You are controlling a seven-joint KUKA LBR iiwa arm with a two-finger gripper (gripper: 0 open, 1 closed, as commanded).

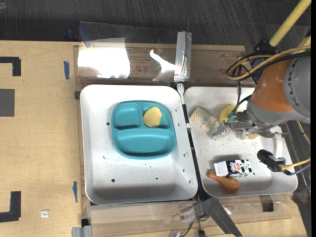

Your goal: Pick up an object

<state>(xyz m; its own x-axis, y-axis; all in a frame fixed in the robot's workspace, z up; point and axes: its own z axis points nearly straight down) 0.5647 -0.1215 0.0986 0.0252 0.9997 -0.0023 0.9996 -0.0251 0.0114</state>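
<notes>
Jaws [217, 129]: low in right bin [284, 184], beside patterned packet [201, 116]; grip cannot be told.
Progress: nothing visibly lifted; pick remains.

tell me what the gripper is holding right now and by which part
It cannot be told. The gripper is low in the right white bin, beside a patterned packet and a yellow object, but no hold is visible.

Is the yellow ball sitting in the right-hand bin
No, the yellow ball sits in a compartment of the teal tray in the left bin.
</notes>
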